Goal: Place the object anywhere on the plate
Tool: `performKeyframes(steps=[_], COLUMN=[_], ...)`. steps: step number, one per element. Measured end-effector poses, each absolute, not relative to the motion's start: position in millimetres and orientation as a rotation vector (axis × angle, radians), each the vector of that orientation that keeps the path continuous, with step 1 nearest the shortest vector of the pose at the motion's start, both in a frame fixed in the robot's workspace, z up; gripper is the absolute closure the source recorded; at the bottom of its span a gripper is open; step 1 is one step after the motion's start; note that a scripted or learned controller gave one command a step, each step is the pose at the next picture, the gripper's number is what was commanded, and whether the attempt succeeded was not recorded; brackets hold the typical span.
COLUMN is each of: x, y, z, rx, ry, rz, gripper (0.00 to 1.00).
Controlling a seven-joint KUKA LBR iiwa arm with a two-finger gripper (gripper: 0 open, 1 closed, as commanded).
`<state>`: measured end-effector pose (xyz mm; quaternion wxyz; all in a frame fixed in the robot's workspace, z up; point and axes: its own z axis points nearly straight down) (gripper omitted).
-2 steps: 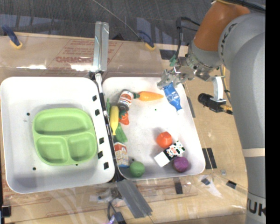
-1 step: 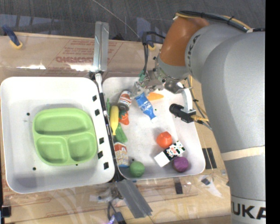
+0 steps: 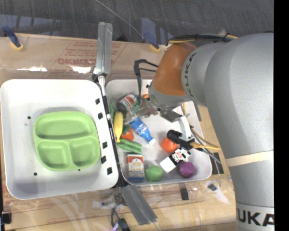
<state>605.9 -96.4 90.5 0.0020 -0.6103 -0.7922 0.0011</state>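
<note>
A light green divided plate (image 3: 66, 139) lies in the left white bin (image 3: 19, 100). The right bin (image 3: 202, 174) holds a pile of small toys. My gripper (image 3: 143, 109) hangs low under the orange wrist band, at the back of the right bin. It is just right of a small tin can (image 3: 126, 101) and just above a blue bottle (image 3: 141, 131). The arm hides the back right part of that bin. Nothing rests on the plate.
Also in the right bin are a yellow banana (image 3: 118, 123), a red and green vegetable (image 3: 128, 139), a small carton (image 3: 135, 166), a green ball (image 3: 154, 173), a purple ball (image 3: 186, 169), an orange ball (image 3: 169, 145) and a black-and-white block (image 3: 180, 155). A metal divider bar (image 3: 104, 47) separates the bins.
</note>
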Motion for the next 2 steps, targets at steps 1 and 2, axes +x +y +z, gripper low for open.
performKeyframes(steps=[1, 2], x=[550.8, 477.7], y=[-16.2, 50.5], z=[195.9, 190.7], rx=[-1.806, -1.739], ry=[-2.577, -2.609], rz=[-0.009, 0.003], gripper=[1.00, 1.00])
